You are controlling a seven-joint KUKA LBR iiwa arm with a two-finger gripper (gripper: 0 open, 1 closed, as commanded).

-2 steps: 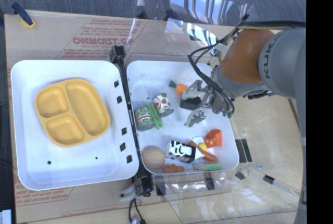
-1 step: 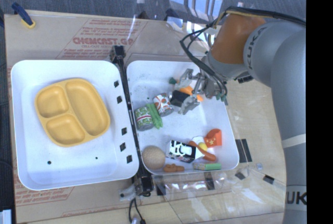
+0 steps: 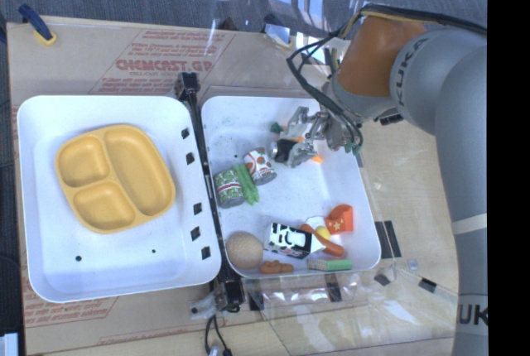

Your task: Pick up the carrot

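Observation:
My gripper [image 3: 296, 144] is low in the upper part of the right bin [image 3: 248, 110], reaching in from the right. A thin carrot [image 3: 317, 159] seems to lie right under it, mostly hidden by the gripper's body. Only an orange tip shows at the gripper's lower right, and a green end at its upper left. Whether the gripper touches or grips the carrot is hidden.
The right bin also holds two small cans [image 3: 260, 165], a green piece [image 3: 247, 183], a tan ball [image 3: 243, 250], a black-and-white box [image 3: 289, 238], a red piece [image 3: 340, 219], orange sticks [image 3: 330, 247] and a brown sausage [image 3: 276, 267]. The left bin [image 3: 33, 205] bears a yellow divided plate [image 3: 114, 176].

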